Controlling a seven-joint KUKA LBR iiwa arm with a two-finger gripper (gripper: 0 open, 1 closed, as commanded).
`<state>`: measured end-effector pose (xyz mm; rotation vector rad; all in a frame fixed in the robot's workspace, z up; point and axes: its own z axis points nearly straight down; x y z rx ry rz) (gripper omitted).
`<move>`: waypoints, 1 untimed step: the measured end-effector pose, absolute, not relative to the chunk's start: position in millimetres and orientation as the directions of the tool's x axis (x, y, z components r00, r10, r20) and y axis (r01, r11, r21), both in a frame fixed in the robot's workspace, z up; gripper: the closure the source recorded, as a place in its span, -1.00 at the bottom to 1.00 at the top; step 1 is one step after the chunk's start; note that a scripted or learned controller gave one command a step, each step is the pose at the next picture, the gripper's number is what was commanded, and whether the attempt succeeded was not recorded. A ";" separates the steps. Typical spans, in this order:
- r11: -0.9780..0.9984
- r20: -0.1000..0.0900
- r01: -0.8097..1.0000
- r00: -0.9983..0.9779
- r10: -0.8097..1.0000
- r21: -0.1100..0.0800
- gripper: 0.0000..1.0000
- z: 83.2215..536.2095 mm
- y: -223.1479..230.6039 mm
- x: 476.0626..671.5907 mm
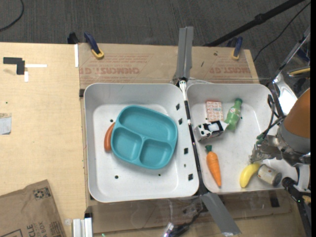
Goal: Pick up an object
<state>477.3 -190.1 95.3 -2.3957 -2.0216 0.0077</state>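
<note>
The right bin (pixel 247 90) holds a toy carrot (pixel 213 168), a yellow banana (pixel 248 175), a green bottle (pixel 233 114), a small pink box (pixel 214 110) and a black-and-white cow-patterned item (pixel 210 129). A small tan cylinder (pixel 269 174) lies just right of the banana. My gripper (pixel 260 152) hangs at the right side of this bin, just above the banana's upper end and the cylinder. Nothing is visibly held in it.
The left bin (pixel 94 132) carries a teal divided plate (pixel 144 137) with an orange sausage-shaped item (pixel 107 138) tucked at its left edge. A metal divider (pixel 185 58) runs between the bins. Clamps and cardboard sit behind them.
</note>
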 end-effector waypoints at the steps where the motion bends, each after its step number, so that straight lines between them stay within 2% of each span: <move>1: -0.168 0.001 0.986 0.168 0.986 -0.009 -1.00 95.3 -190.1 477.2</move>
